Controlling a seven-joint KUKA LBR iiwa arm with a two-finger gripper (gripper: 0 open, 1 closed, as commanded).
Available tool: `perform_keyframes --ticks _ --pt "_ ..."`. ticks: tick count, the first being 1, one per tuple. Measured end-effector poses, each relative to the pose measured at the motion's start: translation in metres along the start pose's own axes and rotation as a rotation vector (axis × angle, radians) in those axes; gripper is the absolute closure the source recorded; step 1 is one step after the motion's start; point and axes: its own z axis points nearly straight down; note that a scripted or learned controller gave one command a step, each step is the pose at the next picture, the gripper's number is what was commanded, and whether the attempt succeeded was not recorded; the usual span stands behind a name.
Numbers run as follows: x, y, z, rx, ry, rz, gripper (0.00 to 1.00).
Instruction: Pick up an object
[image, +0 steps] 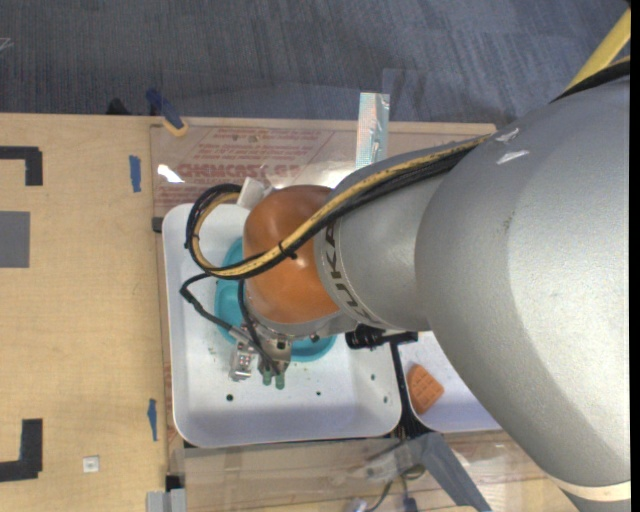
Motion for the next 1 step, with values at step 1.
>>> perform_keyframes --ticks 1 --pt "-0.0023 0.0017 -0.1241 -0.009 -0.01 0.275 1.0"
